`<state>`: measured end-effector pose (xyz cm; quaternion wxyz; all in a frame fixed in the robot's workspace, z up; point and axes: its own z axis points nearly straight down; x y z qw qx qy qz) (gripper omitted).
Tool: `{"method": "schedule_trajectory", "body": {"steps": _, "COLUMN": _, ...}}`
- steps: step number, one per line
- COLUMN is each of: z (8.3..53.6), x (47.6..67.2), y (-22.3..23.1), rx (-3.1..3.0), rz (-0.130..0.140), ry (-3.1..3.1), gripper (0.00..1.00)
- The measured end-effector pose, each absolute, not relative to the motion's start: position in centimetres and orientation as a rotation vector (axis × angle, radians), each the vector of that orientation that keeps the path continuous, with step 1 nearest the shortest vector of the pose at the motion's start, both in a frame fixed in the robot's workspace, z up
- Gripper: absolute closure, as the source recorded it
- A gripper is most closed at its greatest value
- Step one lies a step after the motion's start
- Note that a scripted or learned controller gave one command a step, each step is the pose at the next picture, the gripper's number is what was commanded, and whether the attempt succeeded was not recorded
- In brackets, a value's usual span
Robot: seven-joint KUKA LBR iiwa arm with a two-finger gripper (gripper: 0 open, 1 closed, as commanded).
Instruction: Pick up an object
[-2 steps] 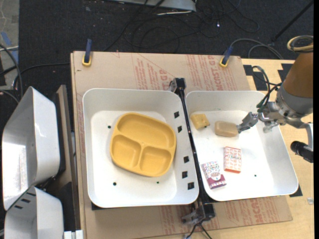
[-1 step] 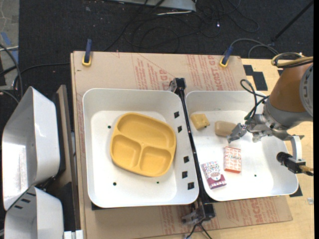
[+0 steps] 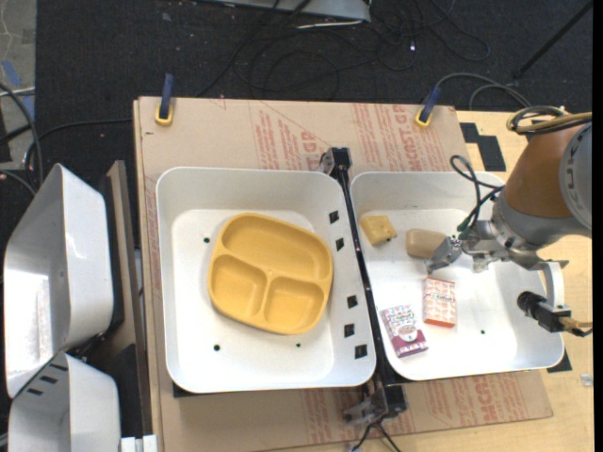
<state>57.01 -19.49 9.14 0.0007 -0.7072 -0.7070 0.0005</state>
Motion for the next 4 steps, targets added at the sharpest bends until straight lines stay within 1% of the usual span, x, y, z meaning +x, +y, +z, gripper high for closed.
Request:
{"method": "schedule_trajectory", "body": {"steps": 1, "z": 10.3, "x": 57.1, "y": -19.5, "rx": -2.222, "rz": -0.001, "ry": -2.222, "gripper": 1.0}}
{"method": "schedule_trajectory", "body": {"steps": 2, "z": 16.5, "x": 57.8, "y": -19.3, "rx": -2.221, "rz": -0.005, "ry": -2.231, "gripper": 1.0}}
{"method": "schedule_trajectory", "body": {"steps": 3, "z": 21.8, "x": 57.6, "y": -18.3, "rx": -2.219, "rz": -0.005, "ry": -2.232, "gripper": 1.0}}
{"method": "schedule_trajectory", "body": {"steps": 4, "z": 24.4, "x": 57.7, "y": -18.2, "rx": -2.218, "rz": -0.002, "ry": -2.23, "gripper": 1.0}}
